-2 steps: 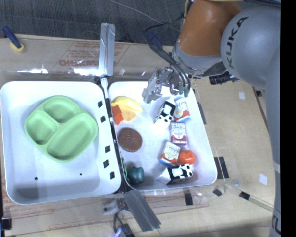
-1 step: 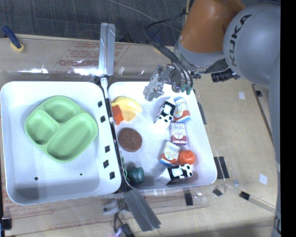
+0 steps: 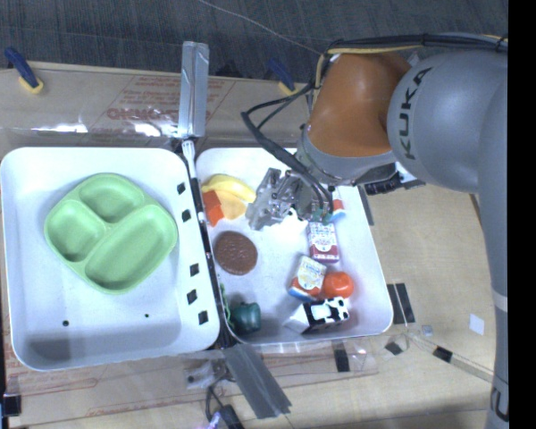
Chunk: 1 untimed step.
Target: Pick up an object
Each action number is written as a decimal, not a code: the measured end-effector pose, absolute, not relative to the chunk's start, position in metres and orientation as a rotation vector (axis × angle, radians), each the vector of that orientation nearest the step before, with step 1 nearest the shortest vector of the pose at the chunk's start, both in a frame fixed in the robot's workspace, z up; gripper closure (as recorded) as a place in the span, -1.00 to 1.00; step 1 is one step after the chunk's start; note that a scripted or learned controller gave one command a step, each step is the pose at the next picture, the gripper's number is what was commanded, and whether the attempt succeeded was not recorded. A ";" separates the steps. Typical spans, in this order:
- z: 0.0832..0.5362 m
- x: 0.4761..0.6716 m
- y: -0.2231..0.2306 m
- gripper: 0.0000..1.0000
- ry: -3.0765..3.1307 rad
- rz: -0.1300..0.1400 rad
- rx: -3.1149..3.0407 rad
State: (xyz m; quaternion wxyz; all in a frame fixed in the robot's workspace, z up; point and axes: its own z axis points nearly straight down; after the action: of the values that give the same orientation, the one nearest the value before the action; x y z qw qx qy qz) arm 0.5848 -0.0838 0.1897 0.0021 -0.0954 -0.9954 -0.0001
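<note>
The right bin (image 3: 368, 239) holds several small objects. A yellow banana (image 3: 230, 190) and an orange block (image 3: 213, 207) lie at its upper left. Below them sits a brown round cookie (image 3: 236, 253), and a dark green toy (image 3: 245, 315) rests near the front edge. At the right are a red-and-white packet (image 3: 322, 241), a second small packet (image 3: 307, 275), a red-orange tomato (image 3: 338, 285) and a black-and-white cow toy (image 3: 326, 312). My gripper (image 3: 266, 211) hangs low over the bin's upper middle, just right of the banana, with nothing seen between its fingers.
The left bin (image 3: 18, 239) holds a green divided plate (image 3: 112, 231). A metal divider strip (image 3: 195, 88) runs between the bins at the back. Cables loop behind the arm's orange band (image 3: 357, 105). Bare bench lies to the right of the bins.
</note>
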 end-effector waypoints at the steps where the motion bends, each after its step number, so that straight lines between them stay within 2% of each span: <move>1: 0.232 0.653 -0.071 1.00 -3.127 0.000 -0.358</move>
State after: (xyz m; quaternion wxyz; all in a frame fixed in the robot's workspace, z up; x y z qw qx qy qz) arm 0.6531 -0.0705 0.2318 -0.0031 -0.1139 -0.9935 0.0001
